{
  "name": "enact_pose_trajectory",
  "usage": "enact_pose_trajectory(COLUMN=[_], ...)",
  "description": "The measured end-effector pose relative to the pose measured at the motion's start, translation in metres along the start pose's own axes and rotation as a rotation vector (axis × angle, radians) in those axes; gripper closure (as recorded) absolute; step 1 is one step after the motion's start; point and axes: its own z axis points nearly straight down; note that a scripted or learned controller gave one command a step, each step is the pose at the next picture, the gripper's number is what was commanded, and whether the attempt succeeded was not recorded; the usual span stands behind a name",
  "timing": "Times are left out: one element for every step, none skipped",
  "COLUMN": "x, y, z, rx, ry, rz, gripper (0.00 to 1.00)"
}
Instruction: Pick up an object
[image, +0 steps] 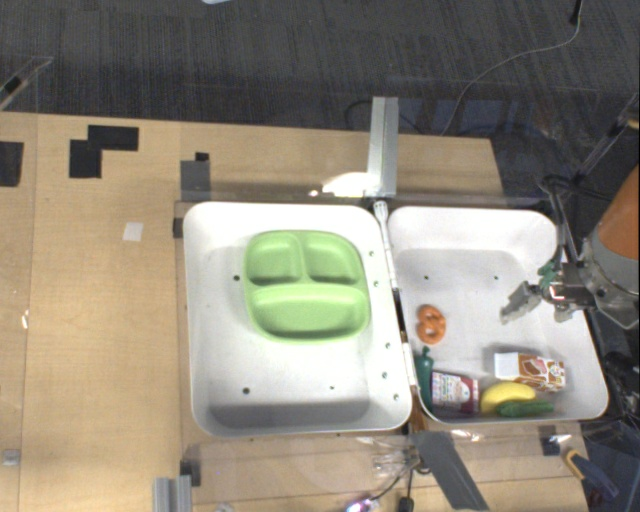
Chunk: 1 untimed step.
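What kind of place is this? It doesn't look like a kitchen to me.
Probably a robotics lab, not a kitchen: a robot arm reaches over two white bins on a wooden bench, with toy-like food and loose cables on carpet.

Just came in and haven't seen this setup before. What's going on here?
A robot arm reaches in from the right, its gripper hanging over the right bin with nothing seen in it. Below it lie a pretzel, a carton, a banana, a green vegetable and a dark packet, all untouched. The left bin holds a green tray.
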Motion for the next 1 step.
enact_pose_trajectory(x=[0.0489], y=[0.0127], z=[0.1110], rx=[-0.011], ry=[-0.002], rz=[-0.056], gripper=[0.00])
